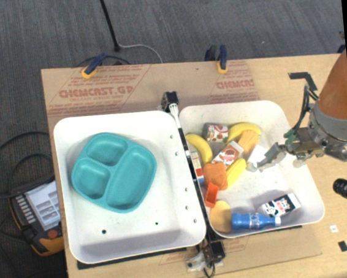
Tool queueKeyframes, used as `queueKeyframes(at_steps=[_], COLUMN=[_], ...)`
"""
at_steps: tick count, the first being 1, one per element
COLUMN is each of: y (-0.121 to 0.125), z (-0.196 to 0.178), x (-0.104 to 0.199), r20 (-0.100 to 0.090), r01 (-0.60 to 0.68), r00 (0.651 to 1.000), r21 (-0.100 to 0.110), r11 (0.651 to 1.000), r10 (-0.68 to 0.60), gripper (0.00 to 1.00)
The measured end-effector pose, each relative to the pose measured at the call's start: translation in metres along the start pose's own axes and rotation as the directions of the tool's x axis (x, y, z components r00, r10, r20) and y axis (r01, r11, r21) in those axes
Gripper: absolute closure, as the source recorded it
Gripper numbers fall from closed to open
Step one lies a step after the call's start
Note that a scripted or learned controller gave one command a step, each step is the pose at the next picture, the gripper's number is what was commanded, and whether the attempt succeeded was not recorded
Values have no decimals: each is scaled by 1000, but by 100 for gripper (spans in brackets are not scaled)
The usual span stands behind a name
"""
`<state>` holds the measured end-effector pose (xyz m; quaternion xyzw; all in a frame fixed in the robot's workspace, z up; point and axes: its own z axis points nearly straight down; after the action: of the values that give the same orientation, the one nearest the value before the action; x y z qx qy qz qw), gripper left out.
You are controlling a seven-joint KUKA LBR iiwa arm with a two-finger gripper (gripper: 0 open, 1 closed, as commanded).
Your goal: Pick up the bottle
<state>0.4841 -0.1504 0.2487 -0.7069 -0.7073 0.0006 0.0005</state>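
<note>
Camera view: blue plastic bottle (252,221) lies on side at near edge of right white bin (301,180), between yellow-orange toy piece (219,211) and small black-and-white carton (281,206). Tool (263,160) hovers over bin middle, apart from bottle, fingers empty; open or closed, cannot tell. Teal divided plate (113,170) in left bin (92,242).

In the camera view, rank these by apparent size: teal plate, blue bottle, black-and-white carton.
1. Teal plate, largest by far.
2. Blue bottle and black-and-white carton look about alike, so I won't rank them.
</note>
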Motion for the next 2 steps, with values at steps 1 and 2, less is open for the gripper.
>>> queueKeyframes(at_steps=[1, 2], y=[-1, 0], z=[42, 32], x=[-64, -64], r20=[0, 2], r01=[146, 147], r00=[989, 989], r21=[0, -2], r11=[989, 989], r10=[-146, -147], gripper=[0, 100])
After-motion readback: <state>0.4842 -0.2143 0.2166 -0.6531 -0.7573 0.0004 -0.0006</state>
